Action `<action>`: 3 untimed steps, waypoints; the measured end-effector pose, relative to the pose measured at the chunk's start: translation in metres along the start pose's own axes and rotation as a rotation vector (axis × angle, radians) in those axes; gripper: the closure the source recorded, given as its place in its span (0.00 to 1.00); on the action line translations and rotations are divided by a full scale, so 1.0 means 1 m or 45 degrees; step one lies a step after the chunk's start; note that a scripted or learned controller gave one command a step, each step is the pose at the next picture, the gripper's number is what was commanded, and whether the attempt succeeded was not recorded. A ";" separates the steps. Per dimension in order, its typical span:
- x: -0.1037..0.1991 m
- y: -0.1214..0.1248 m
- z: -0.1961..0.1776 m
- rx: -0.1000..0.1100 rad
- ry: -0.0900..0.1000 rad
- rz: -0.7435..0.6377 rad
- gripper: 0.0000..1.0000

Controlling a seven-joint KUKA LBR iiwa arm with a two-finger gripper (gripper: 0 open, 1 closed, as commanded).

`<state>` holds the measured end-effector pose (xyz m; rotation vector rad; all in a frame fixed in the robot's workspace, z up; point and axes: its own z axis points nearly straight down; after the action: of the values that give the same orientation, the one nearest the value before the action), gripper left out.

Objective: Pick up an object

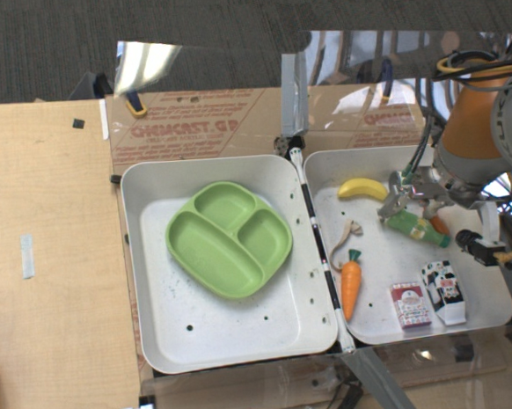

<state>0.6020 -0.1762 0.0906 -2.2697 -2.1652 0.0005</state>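
The claw (403, 198) hangs low in the right bin (371, 322), right above a green bottle (417, 227); its grip I cannot tell. Banana (361, 188) just left of the bottle, carrot (351, 286) lower left, two cartons (428, 298) below

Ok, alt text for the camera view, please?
The gripper is low in the right bin, at a green bottle beside a banana; a carrot and two small cartons lie nearer the camera. The left bin holds a green divided plate.
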 end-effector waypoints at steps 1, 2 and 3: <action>0.000 0.000 -0.008 0.001 0.000 0.002 1.00; 0.054 0.047 -0.108 -0.003 -0.007 -0.007 1.00; 0.085 0.026 0.000 -0.003 -0.005 -0.025 1.00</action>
<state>0.6317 -0.0928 0.0909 -2.2511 -2.1908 0.0026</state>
